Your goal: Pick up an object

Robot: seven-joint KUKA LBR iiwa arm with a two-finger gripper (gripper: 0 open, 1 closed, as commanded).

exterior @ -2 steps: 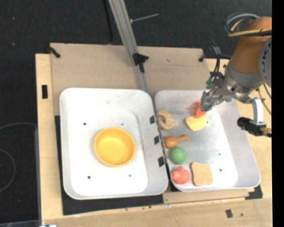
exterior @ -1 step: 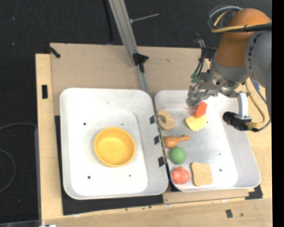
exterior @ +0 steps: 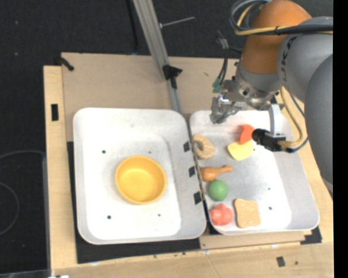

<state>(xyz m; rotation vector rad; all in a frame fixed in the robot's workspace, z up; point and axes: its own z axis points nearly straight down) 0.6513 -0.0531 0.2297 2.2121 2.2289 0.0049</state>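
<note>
My gripper (exterior: 218, 112) hangs over the far left corner of the right bin (exterior: 290, 178), above and apart from the objects. Nothing shows between its fingers. In that bin lie a tan bagel-like ring (exterior: 204, 147), a yellow piece (exterior: 240, 150) with an orange-red piece (exterior: 245, 133) behind it, an orange drumstick shape (exterior: 216, 171), a green ball (exterior: 218, 189), a red tomato-like ball (exterior: 221, 214) and a slice of toast (exterior: 247, 212).
The left bin (exterior: 98, 132) holds a yellow bowl (exterior: 140, 179). A grey metal pole (exterior: 156, 45) slants down to the gap between the bins' far edges. The arm's orange band (exterior: 272, 33) and grey body fill the upper right.
</note>
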